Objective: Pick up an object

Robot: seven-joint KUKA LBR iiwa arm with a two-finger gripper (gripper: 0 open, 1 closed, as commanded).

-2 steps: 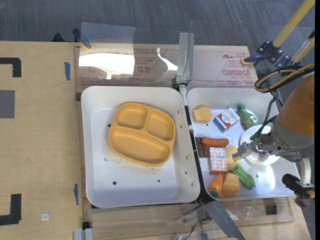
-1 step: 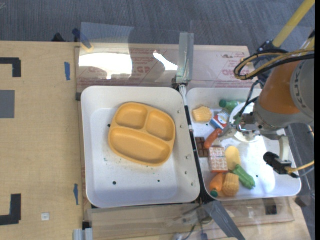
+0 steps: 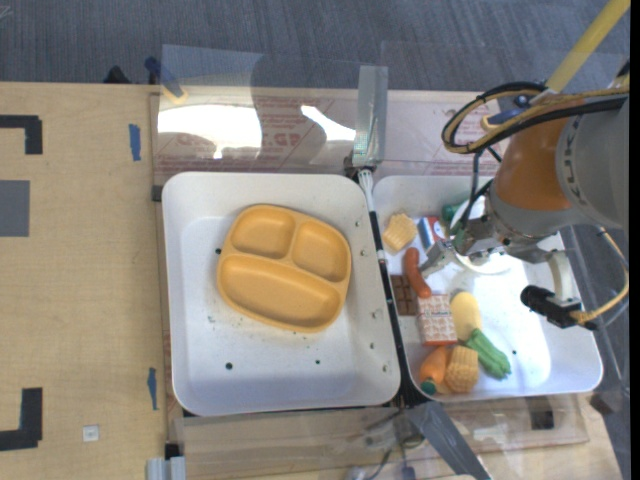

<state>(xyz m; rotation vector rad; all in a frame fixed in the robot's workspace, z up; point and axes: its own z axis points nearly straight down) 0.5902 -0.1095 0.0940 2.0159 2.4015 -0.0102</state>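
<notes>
Camera view shows you the grey arm [image 3: 560, 183] reaching into the right bin [image 3: 575, 363], its pincer [image 3: 447, 253] low over the toy food, and you cannot tell whether it is clenched or released. The nearest pick, a red sausage [image 3: 416, 273], lies just below and left of the pincer, long axis running up-left to down-right. A cheese wedge [image 3: 399, 232] sits just left and above, a chocolate bar [image 3: 403, 294] and lemon [image 3: 465, 312] crowd below, so expect a tight descent.

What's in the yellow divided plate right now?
Nothing. The plate sits flat in the left bin, all three compartments bare; the toy food lies in the right bin.
</notes>
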